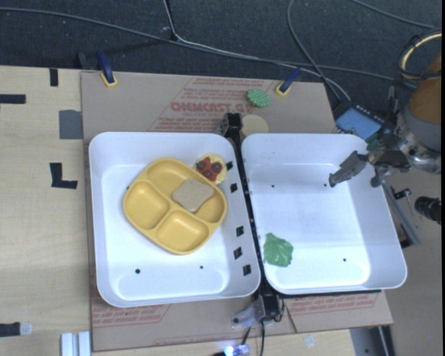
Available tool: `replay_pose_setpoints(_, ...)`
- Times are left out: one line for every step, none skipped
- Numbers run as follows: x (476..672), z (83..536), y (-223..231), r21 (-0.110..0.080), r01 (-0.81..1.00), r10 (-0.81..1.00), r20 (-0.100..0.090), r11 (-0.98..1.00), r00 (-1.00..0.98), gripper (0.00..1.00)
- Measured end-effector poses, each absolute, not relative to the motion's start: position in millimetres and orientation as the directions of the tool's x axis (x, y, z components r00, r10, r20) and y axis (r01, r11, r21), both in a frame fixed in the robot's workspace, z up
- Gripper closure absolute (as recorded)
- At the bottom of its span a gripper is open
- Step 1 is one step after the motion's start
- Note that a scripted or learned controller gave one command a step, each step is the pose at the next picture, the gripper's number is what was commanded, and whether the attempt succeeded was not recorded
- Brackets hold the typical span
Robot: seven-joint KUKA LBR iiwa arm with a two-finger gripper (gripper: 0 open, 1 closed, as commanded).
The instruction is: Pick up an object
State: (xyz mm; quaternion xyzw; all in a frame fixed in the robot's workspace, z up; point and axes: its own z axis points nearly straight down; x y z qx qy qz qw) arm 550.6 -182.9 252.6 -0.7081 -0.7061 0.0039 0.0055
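A green lettuce-like piece [278, 251] lies in the right bin [371, 273], near its front left corner. In the left bin [111, 273] sits a yellow divided plate [152, 202] with a tan slice of toast [192, 194] on it. A cluster of dark red berries [210, 167] rests at the plate's far right edge. My gripper [355, 179] hangs over the right bin's far right part, well above and right of the green piece. Its two dark fingers are spread, open, with nothing between them.
A green knobbly object [258, 96] and a pale disc [255, 124] lie on the cardboard behind the bins. Black clips [239, 232] run along the seam between the bins. A blue box [360, 119] and cables sit behind the right bin.
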Motion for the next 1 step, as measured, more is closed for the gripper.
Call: replay_pose_setpoints(552.9,259.5,-182.4,-0.001,1.0,1.0,0.0,0.001,-0.001,0.0)
